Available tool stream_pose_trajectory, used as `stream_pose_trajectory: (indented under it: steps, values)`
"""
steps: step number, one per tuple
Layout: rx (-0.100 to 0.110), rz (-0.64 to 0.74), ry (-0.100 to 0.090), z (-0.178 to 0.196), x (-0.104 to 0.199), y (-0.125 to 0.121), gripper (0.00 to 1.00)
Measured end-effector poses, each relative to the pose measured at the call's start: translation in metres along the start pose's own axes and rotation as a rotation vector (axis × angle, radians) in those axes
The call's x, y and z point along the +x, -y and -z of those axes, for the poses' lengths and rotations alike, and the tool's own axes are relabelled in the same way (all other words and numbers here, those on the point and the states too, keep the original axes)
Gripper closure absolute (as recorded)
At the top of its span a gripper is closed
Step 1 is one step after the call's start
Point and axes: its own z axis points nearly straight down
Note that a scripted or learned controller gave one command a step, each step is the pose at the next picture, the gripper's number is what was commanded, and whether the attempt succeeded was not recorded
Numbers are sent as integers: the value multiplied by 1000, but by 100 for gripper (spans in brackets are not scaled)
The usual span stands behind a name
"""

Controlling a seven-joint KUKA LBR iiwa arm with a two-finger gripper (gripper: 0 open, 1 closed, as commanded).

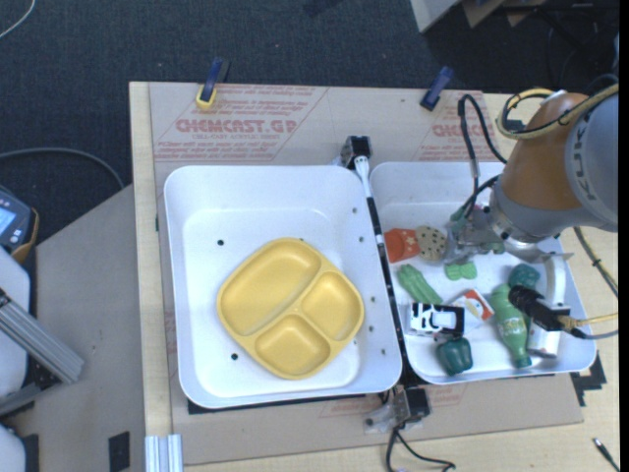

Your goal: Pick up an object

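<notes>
Table with two white bins; yellow tray (290, 308) in left bin (187, 214), clutter in right bin (393, 180). Hand (462, 252) low over small green piece (459, 270); can't tell finger state. Best to centre on it, clear of orange piece (401, 244)

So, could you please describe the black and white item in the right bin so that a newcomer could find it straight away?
Start at the right bin, the one crowded with small toys. Along its near-left part, just right of the divider between the bins, lies the black and white block. It sits between the light green piece and the dark green pepper-like toy, and it alone is black and white.
</notes>
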Motion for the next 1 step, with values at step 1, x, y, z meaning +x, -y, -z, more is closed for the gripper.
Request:
stream_pose_trajectory:
  steps: [1]
  values:
    - [1,2,-2,61,0,5,100]
